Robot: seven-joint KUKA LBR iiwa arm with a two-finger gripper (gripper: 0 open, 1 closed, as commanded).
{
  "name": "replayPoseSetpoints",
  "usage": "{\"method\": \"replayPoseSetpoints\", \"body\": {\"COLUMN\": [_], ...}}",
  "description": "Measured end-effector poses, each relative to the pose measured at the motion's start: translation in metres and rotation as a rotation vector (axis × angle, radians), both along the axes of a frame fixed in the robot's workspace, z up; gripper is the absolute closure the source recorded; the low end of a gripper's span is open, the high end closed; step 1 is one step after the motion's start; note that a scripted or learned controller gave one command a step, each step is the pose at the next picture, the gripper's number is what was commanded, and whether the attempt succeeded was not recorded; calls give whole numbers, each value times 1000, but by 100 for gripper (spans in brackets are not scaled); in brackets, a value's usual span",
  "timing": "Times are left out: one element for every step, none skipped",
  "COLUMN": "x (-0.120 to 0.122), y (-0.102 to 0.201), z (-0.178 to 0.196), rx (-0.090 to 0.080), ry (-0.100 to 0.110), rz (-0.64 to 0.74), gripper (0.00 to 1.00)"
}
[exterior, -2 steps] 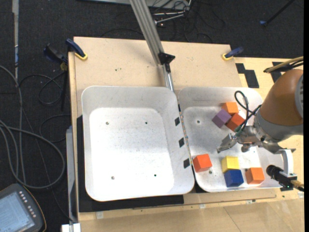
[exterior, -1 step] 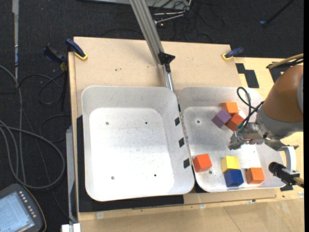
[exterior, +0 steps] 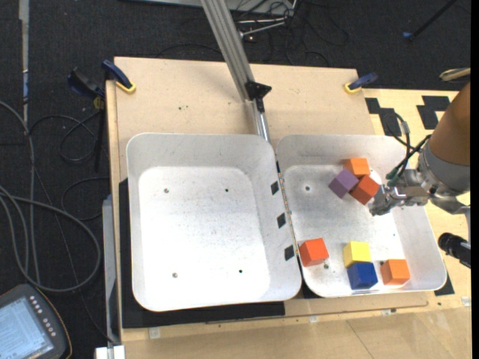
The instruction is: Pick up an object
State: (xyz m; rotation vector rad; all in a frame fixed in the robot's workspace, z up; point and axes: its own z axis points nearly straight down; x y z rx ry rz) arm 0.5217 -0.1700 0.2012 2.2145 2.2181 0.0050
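Table (exterior: 224, 96): pale fibreboard, matte, clamped at corners, likely to stop it shifting.

Two shallow white bins, speckled, rounded corners. Left bin (exterior: 202, 219) bare-floored; right bin (exterior: 415, 238) carries all cubes, so picking happens there.

Arm's gripper (exterior: 383, 200) low inside right bin, beside red-brown cube (exterior: 365, 190); cannot tell how the jaws stand.

Cubes smooth, hard-edged: purple cube (exterior: 345, 183) and orange cube (exterior: 358, 167) touching it; four more near the front rim.

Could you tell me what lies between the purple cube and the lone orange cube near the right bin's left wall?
In the camera view, only bare speckled white bin floor lies between the purple cube and that orange cube.
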Motion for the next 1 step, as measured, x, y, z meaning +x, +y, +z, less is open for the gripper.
{"method": "replayPoseSetpoints", "body": {"x": [-1], "y": [-4], "z": [44], "rx": [0], "ry": [1], "rz": [1], "gripper": [100]}}
